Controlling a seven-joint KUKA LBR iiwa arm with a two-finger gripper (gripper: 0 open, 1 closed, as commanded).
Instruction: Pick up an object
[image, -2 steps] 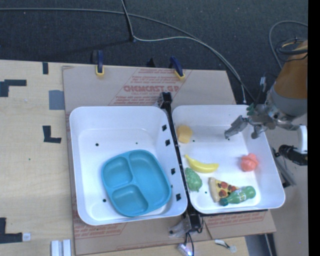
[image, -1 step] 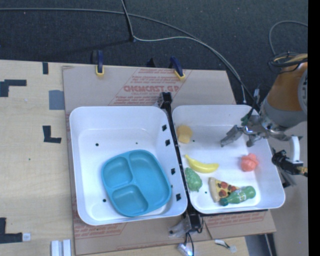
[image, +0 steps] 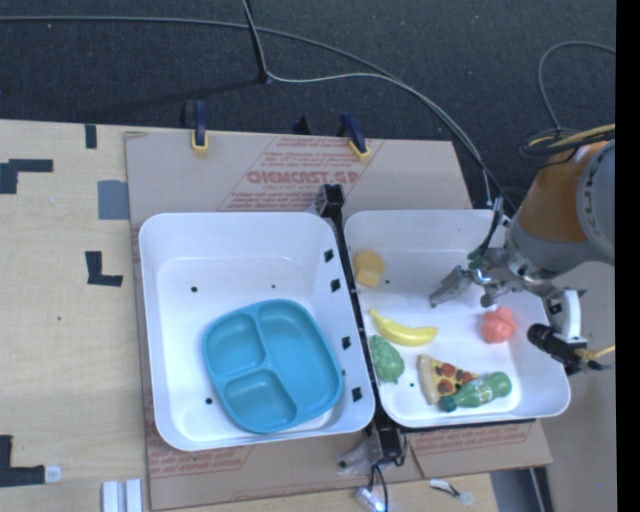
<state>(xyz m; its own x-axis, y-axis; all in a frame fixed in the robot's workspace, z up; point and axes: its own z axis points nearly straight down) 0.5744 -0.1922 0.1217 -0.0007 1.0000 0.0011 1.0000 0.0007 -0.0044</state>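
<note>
Camera view, left to right: blue divided tray (image: 270, 364) lies in the left bin (image: 165, 245). Right bin (image: 420, 225) holds a yellow cup (image: 369, 267), banana (image: 403, 330), green broccoli (image: 386, 358), pizza slice (image: 443, 378), green bottle (image: 478, 391) and pink object (image: 498, 325). My gripper (image: 455, 288) hangs over the right bin, fingers spread, grasping nothing.

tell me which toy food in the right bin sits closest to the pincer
The pink-red fruit, just below the pincer. The banana, broccoli, pizza slice and yellow piece lie farther left.
</note>
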